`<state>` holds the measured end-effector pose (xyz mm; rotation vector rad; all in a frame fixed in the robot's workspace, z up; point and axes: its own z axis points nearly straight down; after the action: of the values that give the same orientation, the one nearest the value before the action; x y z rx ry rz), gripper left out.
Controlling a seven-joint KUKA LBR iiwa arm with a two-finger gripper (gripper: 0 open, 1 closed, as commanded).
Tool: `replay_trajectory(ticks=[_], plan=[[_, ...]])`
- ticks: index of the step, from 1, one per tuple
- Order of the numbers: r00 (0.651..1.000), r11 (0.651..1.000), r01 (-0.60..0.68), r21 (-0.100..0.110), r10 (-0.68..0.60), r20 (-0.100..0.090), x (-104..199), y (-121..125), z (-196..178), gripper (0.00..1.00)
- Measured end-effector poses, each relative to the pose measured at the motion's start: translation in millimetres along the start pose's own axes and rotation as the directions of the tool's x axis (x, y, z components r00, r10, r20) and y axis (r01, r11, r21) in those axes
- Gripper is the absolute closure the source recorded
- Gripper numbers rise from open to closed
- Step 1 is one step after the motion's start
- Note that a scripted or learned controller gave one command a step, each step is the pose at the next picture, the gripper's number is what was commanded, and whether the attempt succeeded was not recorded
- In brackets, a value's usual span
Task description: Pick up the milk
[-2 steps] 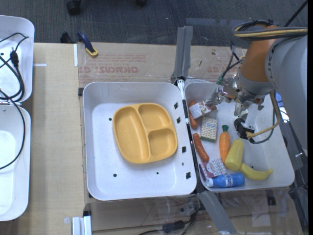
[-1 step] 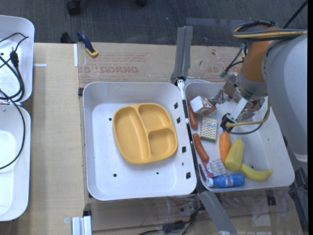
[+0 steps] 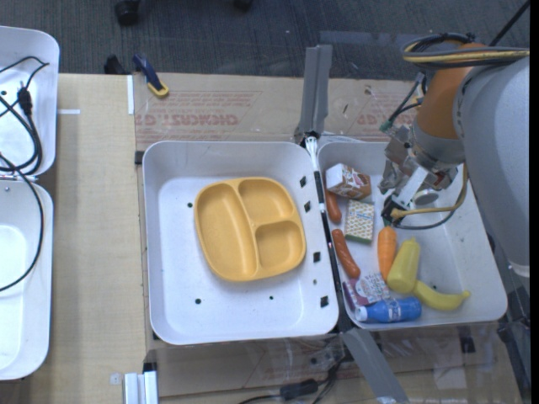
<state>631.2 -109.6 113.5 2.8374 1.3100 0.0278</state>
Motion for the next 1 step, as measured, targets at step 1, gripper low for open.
replay_trajectory(ticks=[1], plan=[[1.0, 1.0, 0.0, 0.0, 0.0, 0.0, -0.1, 0.0, 0.1, 0.0]])
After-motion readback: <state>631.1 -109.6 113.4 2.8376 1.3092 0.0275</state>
